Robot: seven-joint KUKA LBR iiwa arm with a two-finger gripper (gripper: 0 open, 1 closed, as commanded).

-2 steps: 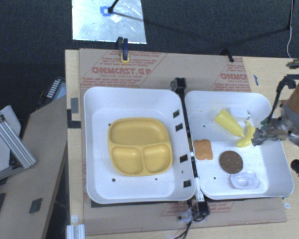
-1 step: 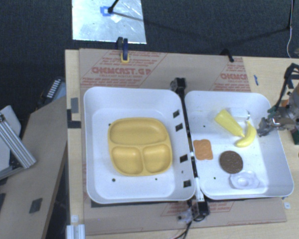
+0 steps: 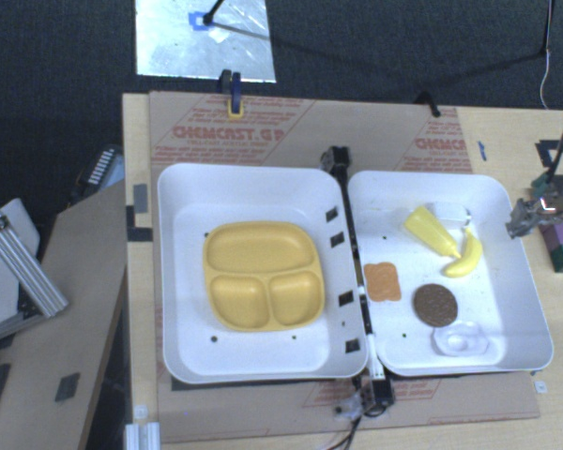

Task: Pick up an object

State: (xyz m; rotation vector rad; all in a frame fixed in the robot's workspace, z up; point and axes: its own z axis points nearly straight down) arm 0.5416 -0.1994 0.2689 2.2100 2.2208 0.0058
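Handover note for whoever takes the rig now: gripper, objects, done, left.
Gripper: at the right bin's outer edge, nothing seen between its fingers; open or shut is unreadable.
Right bin: yellow wedge-shaped piece and banana touching each other at the back, orange toast-like slice near the divider, brown round disc, white cup-like piece at the front.
Left bin: yellow divided tray, lying flat.
Done: nothing picked.
Left: choose one object, descend, grasp, lift. The disc or the slice lie apart from the others, so are probably easiest.
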